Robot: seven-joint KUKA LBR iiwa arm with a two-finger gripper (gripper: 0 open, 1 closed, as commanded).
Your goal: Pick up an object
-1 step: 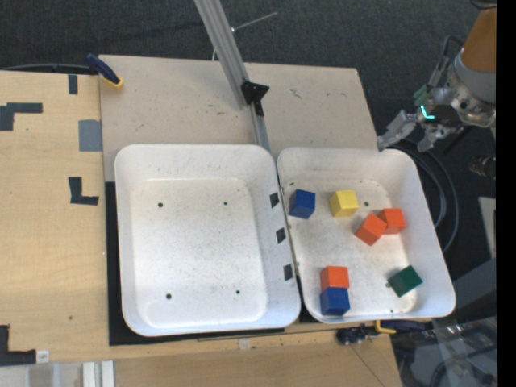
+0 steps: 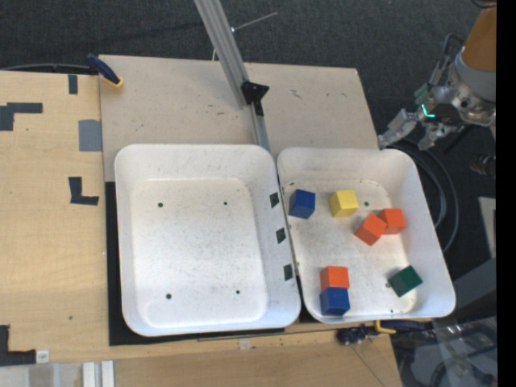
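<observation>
Camera view puts the tool (image 2: 413, 126) just past the right bin's (image 2: 426, 185) far right corner, outside the rim; whether it is open or closed I cannot tell. Nearest it, down and to its left in this view, lie two touching orange blocks (image 2: 379, 226). Yellow block (image 2: 344, 203) and blue block (image 2: 302, 204) sit farther left. Green block (image 2: 405, 280) and the orange-on-blue pair (image 2: 334, 290) lie farthest.

The arm (image 2: 484, 47) is cut off by the right and top edges. The blue block (image 2: 334, 301) is partly hidden by the orange block (image 2: 334, 277).
</observation>
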